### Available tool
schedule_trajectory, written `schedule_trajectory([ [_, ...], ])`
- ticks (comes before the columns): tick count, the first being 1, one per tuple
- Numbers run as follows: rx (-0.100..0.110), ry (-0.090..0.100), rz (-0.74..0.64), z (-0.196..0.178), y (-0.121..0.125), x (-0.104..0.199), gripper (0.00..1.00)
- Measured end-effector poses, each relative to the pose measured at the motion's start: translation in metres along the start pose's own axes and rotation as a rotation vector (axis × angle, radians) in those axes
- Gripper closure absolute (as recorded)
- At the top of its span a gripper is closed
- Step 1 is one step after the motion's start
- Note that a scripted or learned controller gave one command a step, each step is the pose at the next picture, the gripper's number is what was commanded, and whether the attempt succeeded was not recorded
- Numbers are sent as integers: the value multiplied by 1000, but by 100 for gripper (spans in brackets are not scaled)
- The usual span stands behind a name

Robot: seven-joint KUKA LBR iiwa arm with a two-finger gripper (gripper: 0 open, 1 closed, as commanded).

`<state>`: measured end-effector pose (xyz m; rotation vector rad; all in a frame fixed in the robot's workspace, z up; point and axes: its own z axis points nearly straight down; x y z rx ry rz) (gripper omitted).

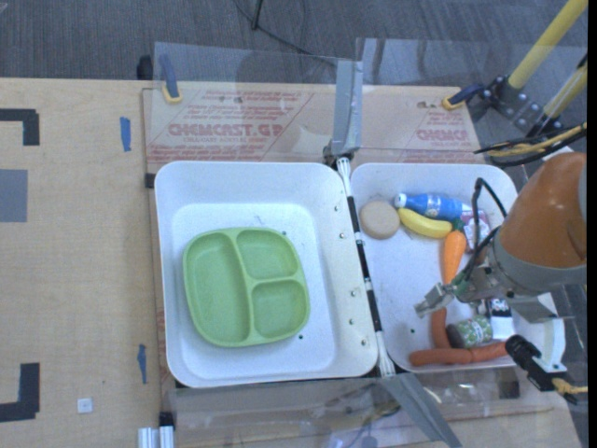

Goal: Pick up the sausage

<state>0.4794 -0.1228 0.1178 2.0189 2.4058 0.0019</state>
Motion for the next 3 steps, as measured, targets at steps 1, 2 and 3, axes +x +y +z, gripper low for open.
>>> schedule_trajectory([
  [1, -2, -3, -32, 31, 5, 21, 0],
  [2, -7, -4, -28, 21, 5, 20, 100],
  [3, 1, 0, -60, -106, 13, 67, 100],
])
